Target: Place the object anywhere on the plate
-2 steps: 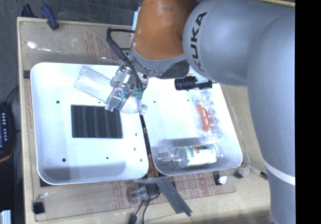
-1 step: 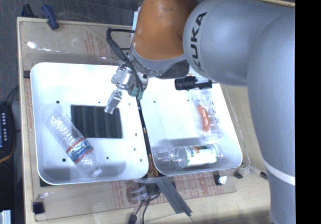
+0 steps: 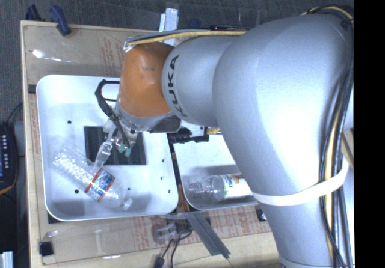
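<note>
A crushed clear plastic bottle (image 3: 86,175) with a red and blue label lies in the left bin (image 3: 54,89), towards its near left corner. A flat black square plate (image 3: 95,139) rests on the bin floor just behind the bottle. My gripper (image 3: 115,150) hangs over the plate's near part, under the orange wrist band. Its fingers stand apart, open, with nothing between them. One fingertip (image 3: 105,152) is close above the bottle's upper end. The arm hides the plate's right part.
A second clear bottle (image 3: 218,187) with a white label lies in the right bin (image 3: 204,204). The big grey arm covers most of the right bin and the bench's right side. Blue clamps (image 3: 59,18) sit on the bench's far left edge.
</note>
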You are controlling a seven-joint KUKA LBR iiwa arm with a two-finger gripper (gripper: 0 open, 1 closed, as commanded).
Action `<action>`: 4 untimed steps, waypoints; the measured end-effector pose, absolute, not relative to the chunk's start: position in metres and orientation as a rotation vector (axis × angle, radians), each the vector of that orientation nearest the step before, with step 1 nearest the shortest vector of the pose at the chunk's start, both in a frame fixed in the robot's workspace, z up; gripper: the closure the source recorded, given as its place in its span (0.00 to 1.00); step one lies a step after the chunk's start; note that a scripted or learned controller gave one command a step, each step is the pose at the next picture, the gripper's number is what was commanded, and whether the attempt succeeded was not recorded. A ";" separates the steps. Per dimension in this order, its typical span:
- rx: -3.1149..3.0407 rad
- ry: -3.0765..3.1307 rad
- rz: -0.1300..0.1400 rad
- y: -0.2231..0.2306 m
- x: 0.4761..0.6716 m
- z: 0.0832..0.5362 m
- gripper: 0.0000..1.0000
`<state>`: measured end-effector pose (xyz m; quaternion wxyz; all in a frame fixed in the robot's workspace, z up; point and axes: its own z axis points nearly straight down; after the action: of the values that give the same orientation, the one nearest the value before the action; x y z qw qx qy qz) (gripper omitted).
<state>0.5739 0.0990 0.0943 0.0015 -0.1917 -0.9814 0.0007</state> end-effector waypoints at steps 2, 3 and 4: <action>-0.598 -3.082 0.002 0.099 0.575 0.105 1.00; -0.285 -3.131 0.000 0.064 0.554 0.193 1.00; -0.636 -3.083 0.002 0.111 0.516 0.115 1.00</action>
<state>0.5161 0.1113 0.1155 -0.0033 -0.2021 -0.9794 0.0008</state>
